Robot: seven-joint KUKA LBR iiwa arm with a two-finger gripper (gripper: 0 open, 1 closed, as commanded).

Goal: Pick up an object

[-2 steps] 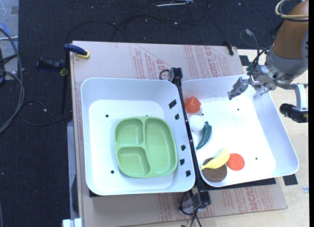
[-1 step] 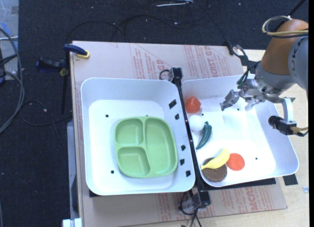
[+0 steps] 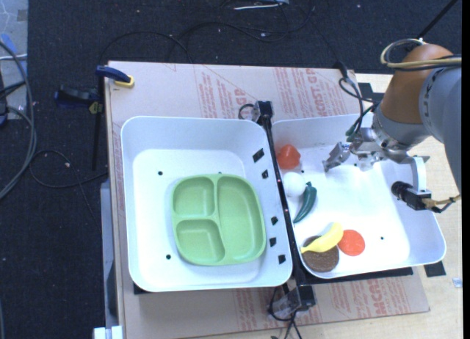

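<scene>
My gripper [image 3: 351,158] hangs over the back of the right bin [image 3: 411,246], open, with nothing between its fingers. To its left an orange-red round object [image 3: 288,156] lies by the bin's left wall. A white egg-shaped object [image 3: 294,182] lies just in front of that, with a green pepper [image 3: 305,202] below it. Near the front lie a yellow banana [image 3: 327,238], a brown round cookie [image 3: 321,259] partly under it, and an orange-red disc [image 3: 352,243]. All of these lie apart from the gripper.
The left bin [image 3: 147,147] holds a green divided plate [image 3: 218,219]. A black divider [image 3: 273,176] runs between the bins. The arm's grey and orange wrist [image 3: 411,103] leans in from the right, with a cable and black fitting [image 3: 411,194] over the right bin's rim.
</scene>
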